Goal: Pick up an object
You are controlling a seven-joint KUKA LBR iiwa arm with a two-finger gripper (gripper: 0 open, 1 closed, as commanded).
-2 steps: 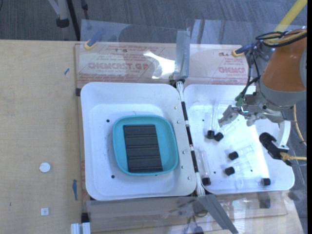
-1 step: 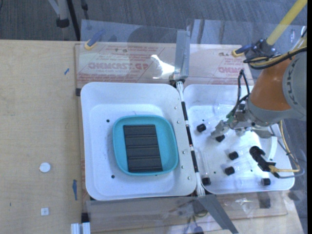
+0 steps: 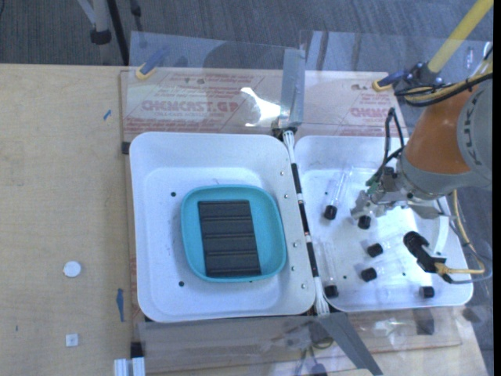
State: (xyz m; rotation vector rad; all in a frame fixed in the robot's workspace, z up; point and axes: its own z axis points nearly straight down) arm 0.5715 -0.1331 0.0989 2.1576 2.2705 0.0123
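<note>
My gripper [image 3: 368, 204] hangs low over the middle of the right bin [image 3: 344, 153], under the grey arm with its orange band [image 3: 438, 139]. Several clear vials with black caps lie scattered on that bin's floor. One vial [image 3: 334, 197] lies just left of the gripper. A black cap [image 3: 363, 222] sits right under the gripper's tip; I cannot tell whether they touch. More capped vials lie nearer the front, one [image 3: 374, 249] below the gripper, another [image 3: 366, 273] lower down, and a third [image 3: 427, 292] at the front right.
The left bin [image 3: 156, 288] holds a teal tray [image 3: 192, 210] with a black ribbed insert [image 3: 228, 238]. Between the two bins runs a raised divider rim [image 3: 301, 210]. Clear panels stand behind both bins. Another capped vial [image 3: 330, 291] lies by the right bin's front left corner.
</note>
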